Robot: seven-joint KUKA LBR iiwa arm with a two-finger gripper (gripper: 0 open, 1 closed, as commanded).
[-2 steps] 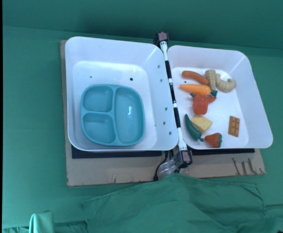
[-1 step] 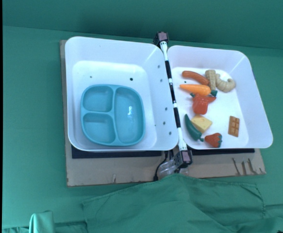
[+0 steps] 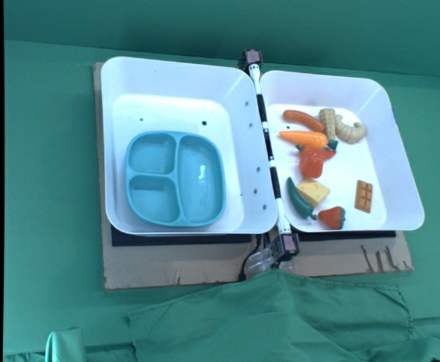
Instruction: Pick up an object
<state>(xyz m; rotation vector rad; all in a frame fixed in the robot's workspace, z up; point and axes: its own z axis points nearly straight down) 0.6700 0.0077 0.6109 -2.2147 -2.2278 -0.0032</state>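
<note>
A: Since we have just the one view from above, let's go through it. The left bin [image 3: 176, 78] holds a teal divided plate [image 3: 176, 178]; the right bin [image 3: 389, 157] holds the small toy foods, so our pick lies there.

B: We see a sausage [image 3: 303, 118] and a carrot [image 3: 304, 137] near the top, a knobbly tan piece [image 3: 339, 125] just beside them, a red pepper [image 3: 315, 161] below, then a green pod [image 3: 299, 200] touching a yellow wedge [image 3: 315, 192], a strawberry [image 3: 331, 217], and a brown chocolate bar [image 3: 364, 196] lying apart.

A: And the hand?

B: We cannot tell whether its fingers are apart or together, so nothing is gripped as far as we can judge.

A: Then which target do we favour?

B: We think the strawberry or the chocolate bar, since each has bare bin floor around it. The cluster by the divider rail [image 3: 269, 157] looks risky: fingers could nudge neighbours.

A: We'd come straight down, centred, fingers straddling the narrow side, and lift only once closed.
</note>
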